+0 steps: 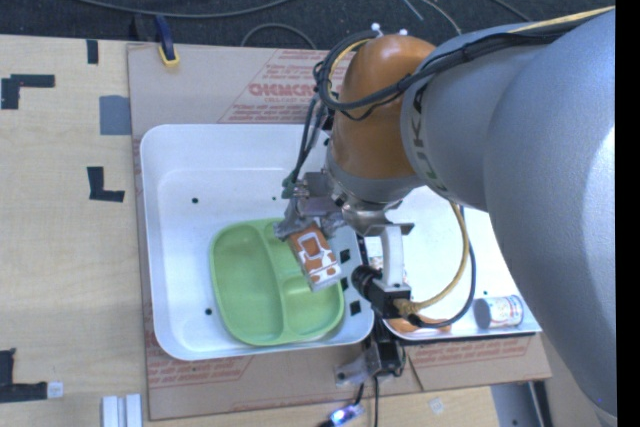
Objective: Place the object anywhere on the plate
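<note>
Hanging over the plate's right part, the box (316, 257), a small white carton with orange marks, was seen tilted just below the gripper (308, 233). It appeared to be pinched between the fingers, though the wrist hid much of the grasp, so the hold was judged likely rather than certain. Whether the box touched the plate (250, 290) or was held just above it could not be told. Such a position suited the task: any spot on the green plate would do, and the box was already over it.

The plate, divided into compartments, lay in the near part of the left bin (165, 215), its near rim close to the bin's near wall. Open white floor was left to the left and far side of it, so room for a straight descent and withdrawal was judged ample. On the right the bin's wall and the arm (480, 125) crowded the space. In the right bin (500, 340) a small can (498, 312) lay well apart from the box.
</note>
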`<state>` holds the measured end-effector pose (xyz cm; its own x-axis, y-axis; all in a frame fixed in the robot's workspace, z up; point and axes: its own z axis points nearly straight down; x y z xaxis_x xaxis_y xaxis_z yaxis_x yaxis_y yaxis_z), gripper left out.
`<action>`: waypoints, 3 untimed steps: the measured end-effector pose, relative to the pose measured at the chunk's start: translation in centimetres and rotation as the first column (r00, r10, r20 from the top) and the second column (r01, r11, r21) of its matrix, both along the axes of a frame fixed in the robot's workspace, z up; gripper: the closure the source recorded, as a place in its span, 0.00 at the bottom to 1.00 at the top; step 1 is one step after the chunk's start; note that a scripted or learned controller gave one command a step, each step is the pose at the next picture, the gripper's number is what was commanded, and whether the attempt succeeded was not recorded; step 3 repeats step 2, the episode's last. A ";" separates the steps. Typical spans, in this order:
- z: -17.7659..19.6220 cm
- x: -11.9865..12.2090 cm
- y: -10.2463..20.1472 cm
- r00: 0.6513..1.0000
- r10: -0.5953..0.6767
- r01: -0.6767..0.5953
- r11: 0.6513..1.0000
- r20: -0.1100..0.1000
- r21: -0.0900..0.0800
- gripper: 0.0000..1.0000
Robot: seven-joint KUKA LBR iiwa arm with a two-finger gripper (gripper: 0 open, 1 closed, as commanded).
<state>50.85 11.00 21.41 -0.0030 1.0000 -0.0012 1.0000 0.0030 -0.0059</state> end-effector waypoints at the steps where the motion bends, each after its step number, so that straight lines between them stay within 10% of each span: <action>1: -0.1 0.8 0.7 1.000 0.000 0.000 1.000 0.000 0.000 1.00; 2: -0.1 0.8 0.7 1.000 -0.001 0.001 1.000 0.000 0.000 0.00; 3: -0.1 0.8 0.7 1.000 -0.001 0.001 1.000 0.000 0.000 0.00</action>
